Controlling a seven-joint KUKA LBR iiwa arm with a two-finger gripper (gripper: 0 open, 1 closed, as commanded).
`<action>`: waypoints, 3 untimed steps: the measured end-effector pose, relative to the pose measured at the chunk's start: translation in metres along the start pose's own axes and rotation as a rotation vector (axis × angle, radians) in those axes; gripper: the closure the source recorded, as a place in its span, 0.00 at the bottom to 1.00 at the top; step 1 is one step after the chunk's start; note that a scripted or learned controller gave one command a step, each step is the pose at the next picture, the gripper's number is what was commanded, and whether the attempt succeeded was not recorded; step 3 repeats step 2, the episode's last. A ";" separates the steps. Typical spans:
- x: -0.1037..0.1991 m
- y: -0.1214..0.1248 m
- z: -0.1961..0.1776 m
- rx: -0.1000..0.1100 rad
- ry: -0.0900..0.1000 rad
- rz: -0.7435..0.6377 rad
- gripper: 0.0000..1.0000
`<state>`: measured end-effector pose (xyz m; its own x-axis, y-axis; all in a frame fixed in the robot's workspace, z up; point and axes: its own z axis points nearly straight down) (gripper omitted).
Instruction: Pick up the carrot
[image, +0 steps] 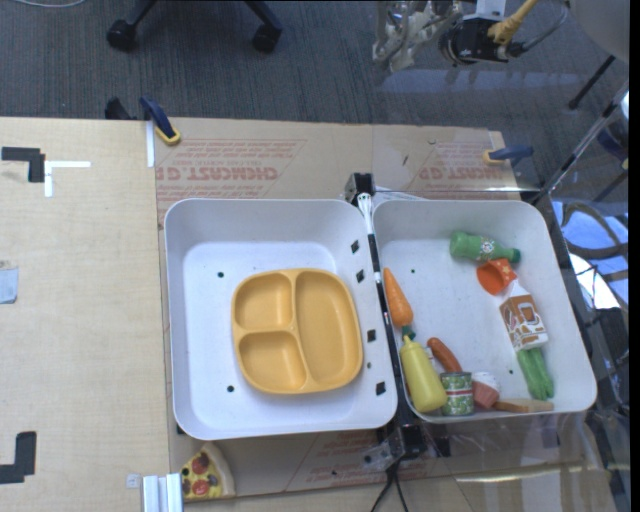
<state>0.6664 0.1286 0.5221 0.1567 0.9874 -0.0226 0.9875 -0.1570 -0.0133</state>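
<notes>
Carrot (397, 297) lies hard against the right bin's (556, 262) left wall, open floor to its right, yellow bottle (421, 374) just below.

Floor (300, 60) at the far side was dark grey carpet, with the wheeled base of an office chair (190, 25) poking in at the far left. The bench top (70, 330) was pale wood on the left, and a sheet of printed cardboard (260, 165) lay over it further right, held by a blue-and-yellow clamp (160, 120). Lighting was even, no harsh shadows.
</notes>
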 end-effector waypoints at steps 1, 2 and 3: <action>0.000 0.000 0.000 0.000 0.000 0.000 0.00; 0.001 0.001 -0.007 0.001 -0.003 -0.003 1.00; 0.001 0.001 -0.007 0.001 -0.003 -0.003 1.00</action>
